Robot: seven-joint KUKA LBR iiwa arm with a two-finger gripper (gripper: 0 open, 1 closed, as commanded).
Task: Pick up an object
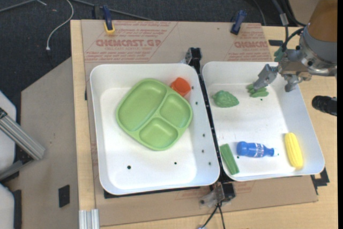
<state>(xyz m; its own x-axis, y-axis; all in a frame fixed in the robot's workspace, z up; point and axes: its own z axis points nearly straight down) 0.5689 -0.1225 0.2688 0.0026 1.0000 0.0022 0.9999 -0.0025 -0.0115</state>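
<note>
My gripper [277, 81] hangs over the far part of the right bin [268, 120], its two fingers spread open with nothing between them. A small green piece [259, 92] lies just below the left finger [263, 78]. To its left rests a leafy green lump [225, 98]. Near the bin's front edge lie a green stick [229, 159], a blue bottle [255, 150] on its side and a yellow corn cob [293, 149].
The left bin [107, 163] holds a green divided plate [154, 113] with an orange object [181, 86] at its far right corner. Clamps [109, 24] [238, 22] pin the cardboard sheet behind the bins. A black divider bar [206, 115] runs between the bins.
</note>
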